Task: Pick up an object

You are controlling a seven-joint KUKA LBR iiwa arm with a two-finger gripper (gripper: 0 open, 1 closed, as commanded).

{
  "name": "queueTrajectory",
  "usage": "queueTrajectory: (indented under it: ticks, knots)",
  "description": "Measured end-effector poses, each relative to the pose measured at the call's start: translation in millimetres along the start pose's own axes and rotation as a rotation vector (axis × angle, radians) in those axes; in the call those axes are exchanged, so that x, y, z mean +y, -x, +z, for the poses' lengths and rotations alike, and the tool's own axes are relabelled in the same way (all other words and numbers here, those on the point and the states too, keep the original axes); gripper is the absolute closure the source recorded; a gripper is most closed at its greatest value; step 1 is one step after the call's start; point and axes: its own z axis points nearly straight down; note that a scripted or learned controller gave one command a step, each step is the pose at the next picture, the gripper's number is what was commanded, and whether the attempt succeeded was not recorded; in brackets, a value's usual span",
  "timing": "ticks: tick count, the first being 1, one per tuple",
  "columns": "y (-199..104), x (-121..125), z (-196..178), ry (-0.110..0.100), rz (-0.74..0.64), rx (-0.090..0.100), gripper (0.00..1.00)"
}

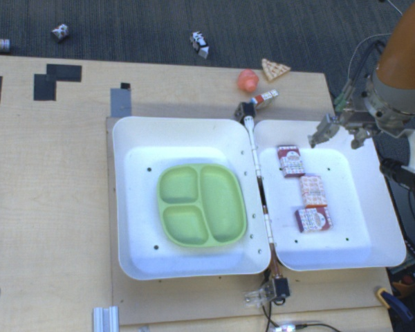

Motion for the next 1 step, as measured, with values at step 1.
queueTrajectory:
  ticks: [1]
  knots:
    - [23.0,9.9,177.4,-0.004,0.003,0.000,0.00]
